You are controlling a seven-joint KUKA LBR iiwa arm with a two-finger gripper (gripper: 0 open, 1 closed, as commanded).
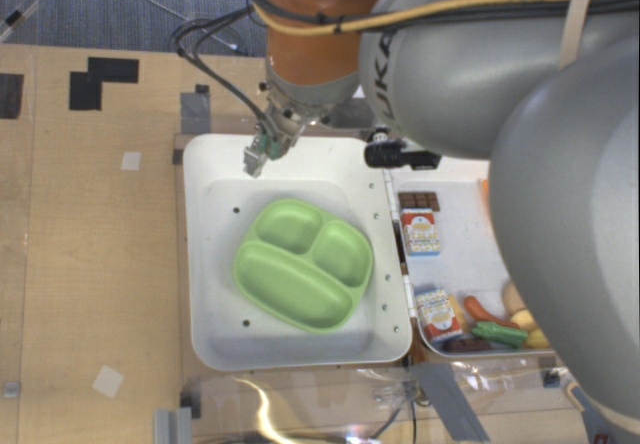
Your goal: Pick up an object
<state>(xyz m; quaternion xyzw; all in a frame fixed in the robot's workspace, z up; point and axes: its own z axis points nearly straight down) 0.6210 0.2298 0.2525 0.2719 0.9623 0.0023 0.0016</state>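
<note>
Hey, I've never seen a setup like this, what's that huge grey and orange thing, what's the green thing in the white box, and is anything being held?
The big grey and orange shape is a robot arm, seen by one camera fixed above the bench and looking down at a slant. It reaches in from the right. Its small tool hangs over the far edge of the left shallow white bin; it is too small here to tell whether it is open or shut, and I see nothing in it. In that bin lies a light green plastic plate with three compartments. The right white bin holds small items: a brown chocolate bar, two little printed cartons, and toy vegetables in orange, green and yellow. The job is to pick up an object.
</note>
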